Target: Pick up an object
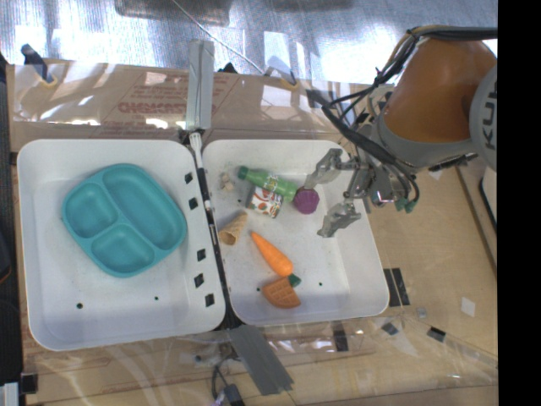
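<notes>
My gripper (330, 194) hangs over the right side of the right bin (359, 265), fingers spread open with nothing between them. Just to its left lies a purple round object (307, 200). Further left lie a green bottle (264, 180) and a small can with a red label (267, 201). An ice cream cone (233, 227) rests near the bin's left wall. An orange carrot (275, 255) and a waffle-like brown piece (281, 293) lie toward the front.
A teal divided plate (123, 217) sits in the left bin (51, 311). A raised divider (205, 227) separates the bins. Cables (355, 108) trail from the arm over the right bin's far corner.
</notes>
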You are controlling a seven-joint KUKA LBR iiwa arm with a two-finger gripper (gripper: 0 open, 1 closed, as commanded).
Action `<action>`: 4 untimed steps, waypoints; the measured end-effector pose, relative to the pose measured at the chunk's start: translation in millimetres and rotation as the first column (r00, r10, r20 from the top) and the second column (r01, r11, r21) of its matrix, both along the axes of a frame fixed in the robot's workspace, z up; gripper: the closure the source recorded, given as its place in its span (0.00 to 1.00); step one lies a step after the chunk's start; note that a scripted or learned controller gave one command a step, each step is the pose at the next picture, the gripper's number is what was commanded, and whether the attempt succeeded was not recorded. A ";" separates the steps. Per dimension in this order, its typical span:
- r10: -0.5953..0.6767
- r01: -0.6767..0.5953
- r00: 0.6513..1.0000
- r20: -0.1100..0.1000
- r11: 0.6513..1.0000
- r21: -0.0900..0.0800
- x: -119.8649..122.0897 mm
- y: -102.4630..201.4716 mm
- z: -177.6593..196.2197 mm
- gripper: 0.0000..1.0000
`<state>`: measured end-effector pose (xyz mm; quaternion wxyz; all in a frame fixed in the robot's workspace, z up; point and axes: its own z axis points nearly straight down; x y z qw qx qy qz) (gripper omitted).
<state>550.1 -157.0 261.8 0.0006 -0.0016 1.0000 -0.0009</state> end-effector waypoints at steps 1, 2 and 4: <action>-0.093 0.093 0.996 -0.005 0.996 0.002 -65.3 7.4 -131.6 0.00; -0.562 0.562 0.827 -0.007 0.827 0.002 -41.7 67.5 -171.1 0.00; -0.441 0.441 0.898 0.005 0.898 0.005 -40.0 109.6 -67.0 1.00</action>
